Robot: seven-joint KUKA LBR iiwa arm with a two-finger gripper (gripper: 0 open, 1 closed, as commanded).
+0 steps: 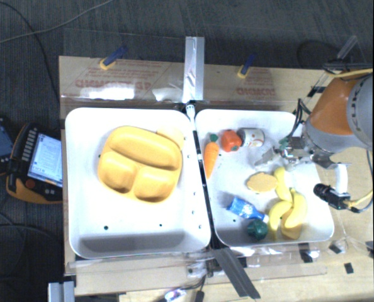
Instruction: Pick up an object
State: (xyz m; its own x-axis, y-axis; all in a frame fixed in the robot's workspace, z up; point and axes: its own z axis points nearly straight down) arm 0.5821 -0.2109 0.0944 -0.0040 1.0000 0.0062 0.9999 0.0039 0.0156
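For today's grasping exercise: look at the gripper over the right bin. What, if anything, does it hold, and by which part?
It cannot be told. The gripper sits low over the right bin, close above the bananas, but nothing is visibly caught in it.

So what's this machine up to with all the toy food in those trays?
A grey robot arm with an orange band reaches in from the right over the right bin, trying to pick something up. Its pincer hangs near the top of the banana bunch and a tan round piece, but nothing is visibly held. A carrot lies by the divider. The left bin holds a big yellow bread-like lump.
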